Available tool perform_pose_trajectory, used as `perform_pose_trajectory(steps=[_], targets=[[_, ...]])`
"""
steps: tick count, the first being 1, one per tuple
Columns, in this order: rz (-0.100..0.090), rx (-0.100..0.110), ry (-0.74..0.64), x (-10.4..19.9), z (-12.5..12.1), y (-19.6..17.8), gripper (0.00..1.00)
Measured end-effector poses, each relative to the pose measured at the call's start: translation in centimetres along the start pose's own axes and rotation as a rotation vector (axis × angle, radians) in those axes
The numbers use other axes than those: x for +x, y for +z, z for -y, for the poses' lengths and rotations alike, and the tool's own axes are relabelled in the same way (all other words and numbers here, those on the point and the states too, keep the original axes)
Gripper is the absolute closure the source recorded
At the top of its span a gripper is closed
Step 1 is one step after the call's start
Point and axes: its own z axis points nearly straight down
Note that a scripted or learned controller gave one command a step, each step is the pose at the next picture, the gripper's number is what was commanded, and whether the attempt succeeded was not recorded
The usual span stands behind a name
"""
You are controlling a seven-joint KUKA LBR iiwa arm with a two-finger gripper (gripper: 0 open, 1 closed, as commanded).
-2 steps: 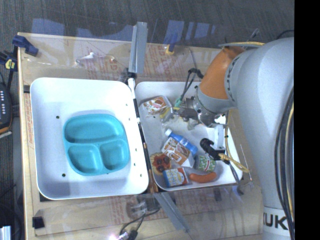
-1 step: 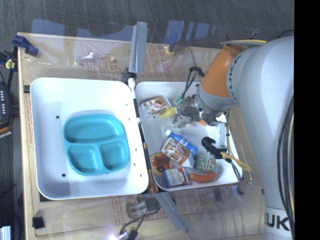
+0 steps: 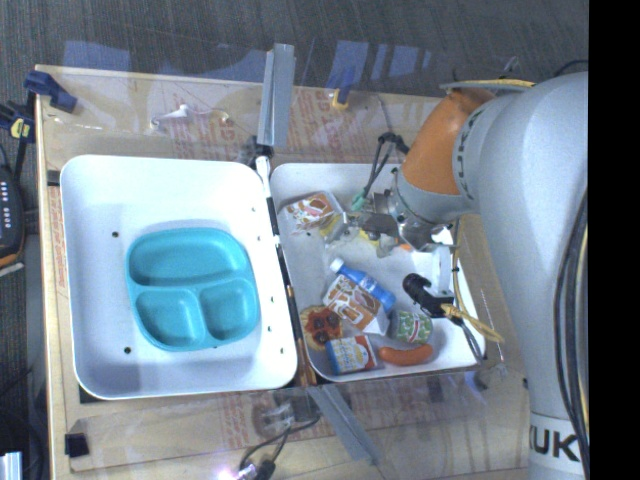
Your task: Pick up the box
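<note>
Big and grey, the robot arm [image 3: 530, 228] with its orange band reaches in from the right, over the right white bin [image 3: 290, 183]. Its gripper [image 3: 375, 218] hangs low near the back of that bin, beside a small snack packet [image 3: 312, 211]. I cannot tell how the gripper is set. An orange and white cardboard box [image 3: 352, 302] lies tilted in the middle, touching a blue bottle [image 3: 360, 280]. Close by are a red hot dog [image 3: 407, 354] and a green can [image 3: 410, 326]. A blue plastic tray with three parts [image 3: 190, 288] sits in the left white bin [image 3: 90, 188].

We look down on a pale wooden bench [image 3: 150, 423], dark ribbed floor [image 3: 300, 8] beyond it, black cables [image 3: 12, 183] at left
</note>
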Motion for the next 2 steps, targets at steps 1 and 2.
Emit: perform_pose_trajectory(steps=[1,2], targets=[[0.006,-0.004,0.018,6.3,3.8,1.9,0.00],[0.003,-0.002,0.148,5.9,-2.2,1.9,0.00]])
